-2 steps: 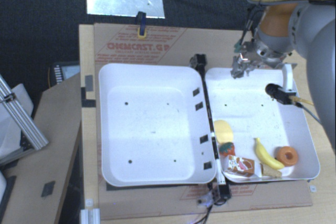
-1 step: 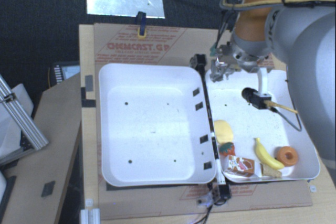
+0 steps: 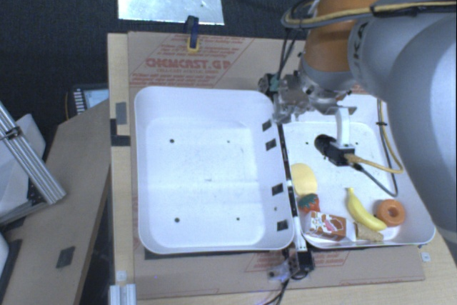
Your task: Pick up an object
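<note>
While slanted lower-right, banana.

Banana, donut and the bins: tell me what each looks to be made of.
Banana: probably moulded plastic, a toy; the yellow is even and unblemished with a smooth skin. Donut: likely plastic or foam; flat orange colour, matt, with a neat round hole. Bins: seemingly thin formed plastic, white and slightly glossy, with rounded corners and a rolled rim.
</note>
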You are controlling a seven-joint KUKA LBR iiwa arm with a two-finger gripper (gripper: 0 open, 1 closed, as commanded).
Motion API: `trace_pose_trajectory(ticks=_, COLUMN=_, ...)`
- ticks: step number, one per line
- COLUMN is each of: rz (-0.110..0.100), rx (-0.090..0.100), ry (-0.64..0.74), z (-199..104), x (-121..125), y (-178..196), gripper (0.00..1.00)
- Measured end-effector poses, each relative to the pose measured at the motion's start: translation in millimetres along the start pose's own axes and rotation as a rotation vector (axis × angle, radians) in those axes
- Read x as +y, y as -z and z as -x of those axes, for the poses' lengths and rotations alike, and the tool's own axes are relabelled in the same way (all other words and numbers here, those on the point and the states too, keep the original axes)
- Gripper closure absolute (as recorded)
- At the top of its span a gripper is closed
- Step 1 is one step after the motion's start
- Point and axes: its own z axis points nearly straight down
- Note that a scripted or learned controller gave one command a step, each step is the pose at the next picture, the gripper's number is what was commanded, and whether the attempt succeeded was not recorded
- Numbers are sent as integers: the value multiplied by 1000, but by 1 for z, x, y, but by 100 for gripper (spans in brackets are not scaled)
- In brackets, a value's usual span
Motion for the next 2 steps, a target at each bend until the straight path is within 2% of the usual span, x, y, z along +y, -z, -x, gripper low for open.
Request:
trace_pose_trajectory(ticks=1, rz=4, rx=0, ry=-1, z=1, x=21, y=-3, gripper=100)
trace_pose_trajectory(ticks=2, rz=-5, rx=2, ry=2, z=-64, x=-69, y=-4, gripper=100)
